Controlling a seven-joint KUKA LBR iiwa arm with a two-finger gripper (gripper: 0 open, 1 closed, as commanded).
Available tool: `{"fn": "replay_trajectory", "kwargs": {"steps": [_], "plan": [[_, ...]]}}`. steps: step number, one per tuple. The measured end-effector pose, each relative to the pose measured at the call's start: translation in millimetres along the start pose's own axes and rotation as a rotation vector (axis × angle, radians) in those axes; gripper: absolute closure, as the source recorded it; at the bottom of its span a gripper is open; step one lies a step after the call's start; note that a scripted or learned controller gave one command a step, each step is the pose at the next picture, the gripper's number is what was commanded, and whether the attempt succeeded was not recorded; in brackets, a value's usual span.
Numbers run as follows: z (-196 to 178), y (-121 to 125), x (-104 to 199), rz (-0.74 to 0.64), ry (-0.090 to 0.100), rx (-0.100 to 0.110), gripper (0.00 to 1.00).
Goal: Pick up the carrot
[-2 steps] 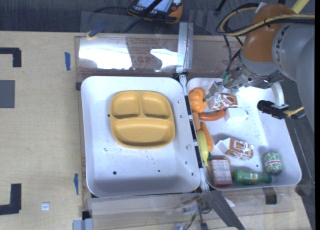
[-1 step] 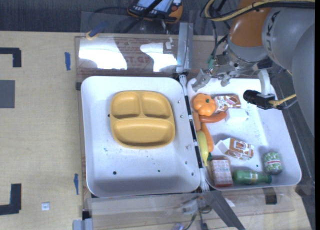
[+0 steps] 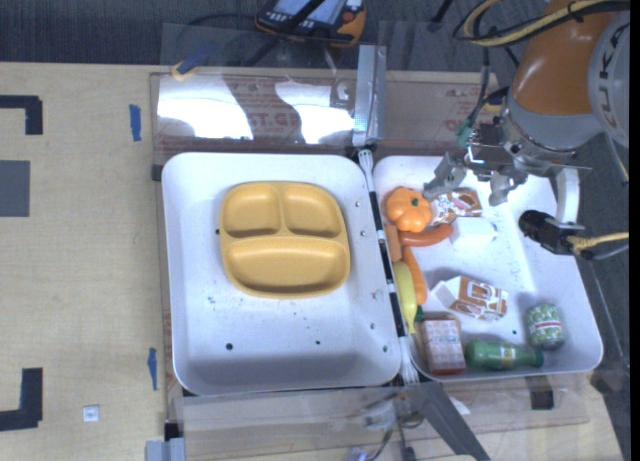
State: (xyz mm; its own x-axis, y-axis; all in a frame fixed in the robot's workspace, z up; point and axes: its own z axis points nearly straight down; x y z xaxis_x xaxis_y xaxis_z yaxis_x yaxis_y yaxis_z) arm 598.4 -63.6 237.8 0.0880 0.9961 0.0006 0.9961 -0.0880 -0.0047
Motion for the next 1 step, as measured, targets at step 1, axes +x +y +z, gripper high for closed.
{"fn": "replay_trajectory", "kwargs": {"steps": [1], "plan": [[53.0,37.5,8.3,0.001,-0.001,-0.004,0.0]]}}
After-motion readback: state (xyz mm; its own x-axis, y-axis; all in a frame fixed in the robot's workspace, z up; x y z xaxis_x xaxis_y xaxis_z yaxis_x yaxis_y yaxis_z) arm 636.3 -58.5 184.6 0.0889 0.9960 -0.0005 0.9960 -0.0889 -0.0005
